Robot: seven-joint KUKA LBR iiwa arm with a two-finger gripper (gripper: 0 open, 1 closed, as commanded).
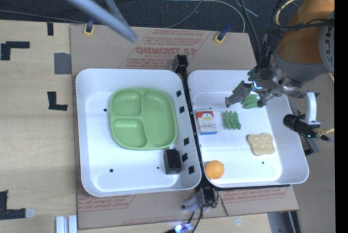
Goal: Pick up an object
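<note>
The gripper (251, 97) hangs over the right bin's (288, 172) far edge, fingers clamped on a green object (250, 101), lifted clear of the second green piece (232, 120) below

1. Two white bins: left bin (89, 134), right bin (291, 164).
2. One green divided plate (143, 119).
3. One small black block (172, 161).
4. One small red and white box (206, 121).
5. Two green ridged pieces: one (232, 120), another (250, 100).
6. One orange (215, 169).
7. One slice of toast (261, 144).
</note>
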